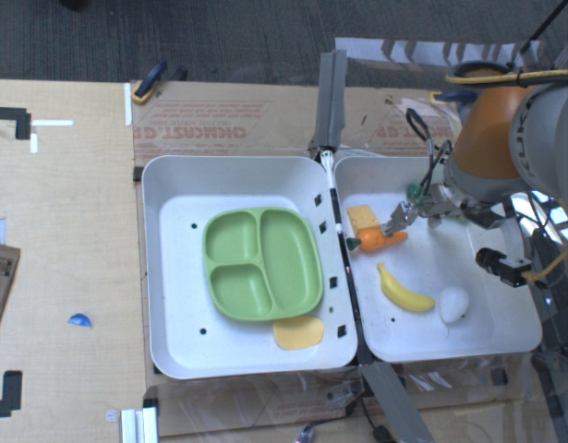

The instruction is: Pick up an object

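— Over the right bin [505, 340], what is the arm doing?

— From the one overhead view, the gripper [401, 216] reaches in from the right and sits low at the bin's near-left part, its tip just beside the orange carrot [380, 240] and the yellow block [362, 219]. Whether anything is between its fingers, I cannot tell; they are too small and dark to read as open or closed.

— So which step is this?

— I judge it the approach or the grasp attempt on the carrot. The banana [405, 292] and the white ball [453, 304] lie apart, nearer the front.

— And next?

— A firm close on the carrot, then a straight lift, clear of the divider.

— The left bin [163, 275]?

— It holds a green divided plate [263, 263] and a yellow piece [298, 332] at its front edge.
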Controlling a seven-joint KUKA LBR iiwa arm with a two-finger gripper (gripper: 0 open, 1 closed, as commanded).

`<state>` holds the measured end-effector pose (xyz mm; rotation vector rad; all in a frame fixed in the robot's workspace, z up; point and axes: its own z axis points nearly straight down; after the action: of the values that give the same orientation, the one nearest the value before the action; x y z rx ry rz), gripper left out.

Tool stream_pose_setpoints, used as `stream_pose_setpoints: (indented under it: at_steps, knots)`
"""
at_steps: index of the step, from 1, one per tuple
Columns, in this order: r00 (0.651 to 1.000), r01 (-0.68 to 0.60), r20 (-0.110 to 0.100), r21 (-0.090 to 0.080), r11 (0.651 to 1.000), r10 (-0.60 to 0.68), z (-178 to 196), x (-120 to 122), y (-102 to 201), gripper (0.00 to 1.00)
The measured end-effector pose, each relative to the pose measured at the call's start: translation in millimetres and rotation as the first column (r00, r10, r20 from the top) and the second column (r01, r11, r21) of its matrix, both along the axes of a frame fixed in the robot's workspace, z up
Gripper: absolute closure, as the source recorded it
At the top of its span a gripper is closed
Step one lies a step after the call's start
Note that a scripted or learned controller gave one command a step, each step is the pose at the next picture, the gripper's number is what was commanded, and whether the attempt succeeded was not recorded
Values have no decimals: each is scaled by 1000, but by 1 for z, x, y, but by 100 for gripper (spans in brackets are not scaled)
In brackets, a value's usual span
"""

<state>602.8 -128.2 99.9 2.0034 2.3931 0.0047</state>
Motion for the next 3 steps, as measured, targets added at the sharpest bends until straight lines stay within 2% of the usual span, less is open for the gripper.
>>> stream_pose_setpoints:
  at_steps: [1,2,3]
  knots:
    - [974,-226,-19,10,974,227,-10,12,29,0]
    - [975,-222,-21,11,975,222,-3,13,27,100]
    - [975,-222,-21,11,975,222,-3,13,27,0]
